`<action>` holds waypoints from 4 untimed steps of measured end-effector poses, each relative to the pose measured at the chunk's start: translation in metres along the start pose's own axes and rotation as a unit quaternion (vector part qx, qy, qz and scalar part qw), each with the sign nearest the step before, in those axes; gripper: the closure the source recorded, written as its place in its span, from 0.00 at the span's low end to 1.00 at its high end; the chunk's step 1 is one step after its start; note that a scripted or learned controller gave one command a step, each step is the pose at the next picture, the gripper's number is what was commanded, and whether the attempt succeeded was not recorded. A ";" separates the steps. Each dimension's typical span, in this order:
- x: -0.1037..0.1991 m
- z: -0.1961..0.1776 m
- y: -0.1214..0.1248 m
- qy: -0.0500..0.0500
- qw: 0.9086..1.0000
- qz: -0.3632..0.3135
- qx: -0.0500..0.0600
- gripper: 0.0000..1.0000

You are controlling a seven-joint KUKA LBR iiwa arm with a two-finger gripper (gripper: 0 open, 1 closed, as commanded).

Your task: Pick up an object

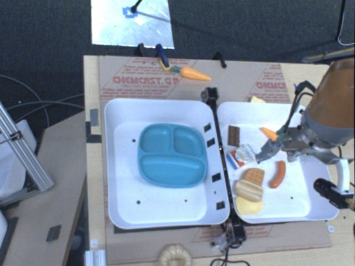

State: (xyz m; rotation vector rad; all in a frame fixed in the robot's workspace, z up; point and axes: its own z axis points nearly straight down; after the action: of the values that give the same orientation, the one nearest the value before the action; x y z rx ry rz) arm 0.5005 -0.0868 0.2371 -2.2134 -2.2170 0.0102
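Jaws: can't tell if parted or closed, too small and blurred. Gripper [268,150] low over the right bin [319,206], nothing visibly between fingers. Small white-red-blue packet [239,157] just at its 9 o'clock. Orange piece [268,132] at 12. Red sausage [277,174] at 5, near. Waffle [253,177], bun [249,190], yellow piece [248,206] stacked toward 7. Brown bar [233,136] at 10. Left bin [119,148] holds blue divided plate [171,154]. Toy carrot [192,73] on bench, well apart at 11.
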 end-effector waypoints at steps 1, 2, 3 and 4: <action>0.000 -0.006 0.002 -0.001 1.000 -0.001 -0.006 0.00; -0.005 0.053 0.008 -0.001 1.000 0.000 -0.004 0.00; -0.002 0.112 0.015 0.000 1.000 0.000 -0.003 0.00; -0.002 0.155 0.016 -0.001 1.000 0.000 -0.004 0.00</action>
State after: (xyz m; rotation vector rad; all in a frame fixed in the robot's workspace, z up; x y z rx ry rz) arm 0.5146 -0.0884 0.0823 -2.2193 -2.2211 0.0015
